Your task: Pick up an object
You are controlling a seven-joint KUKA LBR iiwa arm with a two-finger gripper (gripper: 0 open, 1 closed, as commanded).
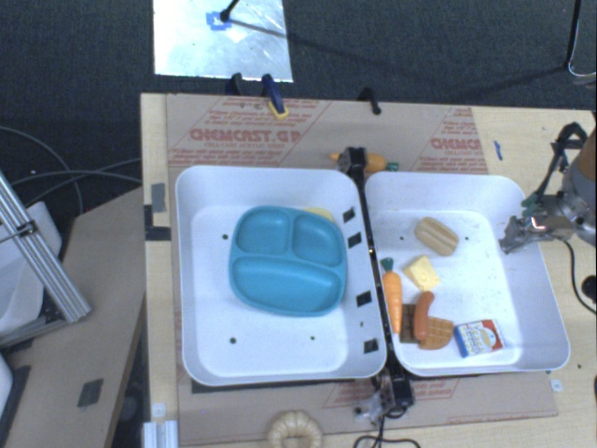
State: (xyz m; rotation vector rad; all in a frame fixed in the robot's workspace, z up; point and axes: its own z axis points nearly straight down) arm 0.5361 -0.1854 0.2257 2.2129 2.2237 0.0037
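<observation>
Gripper (519, 234) hovering over the right bin's (536, 292) right rim; finger state cannot be told. Bread roll (437, 235) and cheese wedge (422, 273) lying left of it, well apart.

Arm (580, 189) cut off at right edge; yellow item (320, 214) mostly hidden behind blue tray (287, 259).

Open white floor across the right bin (494, 199) from twelve round to four o'clock. Crowded from six to nine: carrot (394, 299), sausage (423, 314), small box (478, 337), cheese wedge (422, 273); bread roll (436, 235) near centre. Left bin (201, 250) mostly taken by blue divided plate (287, 259); bare margins only.
</observation>
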